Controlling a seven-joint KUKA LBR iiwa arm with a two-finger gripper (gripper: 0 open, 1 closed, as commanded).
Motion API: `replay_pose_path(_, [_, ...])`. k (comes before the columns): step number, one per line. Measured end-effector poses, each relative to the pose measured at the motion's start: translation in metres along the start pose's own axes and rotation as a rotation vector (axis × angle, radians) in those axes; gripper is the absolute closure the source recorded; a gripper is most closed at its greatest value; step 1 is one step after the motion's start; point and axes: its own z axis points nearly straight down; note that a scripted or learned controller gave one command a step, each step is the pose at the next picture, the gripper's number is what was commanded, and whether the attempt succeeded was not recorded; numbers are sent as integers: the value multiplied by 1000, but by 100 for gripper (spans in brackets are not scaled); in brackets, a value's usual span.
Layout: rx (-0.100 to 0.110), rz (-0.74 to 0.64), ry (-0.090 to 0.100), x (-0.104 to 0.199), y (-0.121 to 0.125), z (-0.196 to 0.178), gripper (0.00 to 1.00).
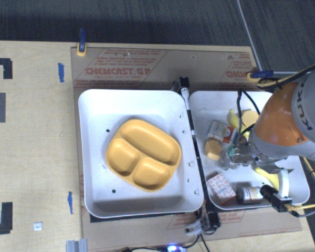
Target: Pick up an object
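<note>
Approach phase, judging by the camera view: the arm (283,122) reaches in from the right and its gripper (235,154) is down among the clutter in the right bin (299,190); whether the gripper is apart, together or clamped on anything cannot be told, since the wrist hides it. No object is visibly lifted. Nearest candidates are a small boxed item (217,130) just up-left of the gripper, a pale yellow lump (213,149) beside it, a patterned red-and-white packet (221,187) below, and a small dark-capped bottle (250,194) near the bin's front wall. The bottle lies on its side, long axis roughly parallel to the front wall, cap toward the right. The packet sits tilted, long axis running up-left to down-right. The left bin (92,140) holds a yellow three-compartment tray (142,154), well apart from the gripper. The next move probably calls for a close on one item and a straight lift clear of its neighbours.
</note>
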Motion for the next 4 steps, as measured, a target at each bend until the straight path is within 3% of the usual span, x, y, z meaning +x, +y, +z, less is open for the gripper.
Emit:
replay_pose_path(1, [0,0,0,0,0,0,0])
replay_pose_path(2, [1,-1,3,0,-17,10,0])
replay_pose_path(4, [1,-1,3,-1,-17,10,0])
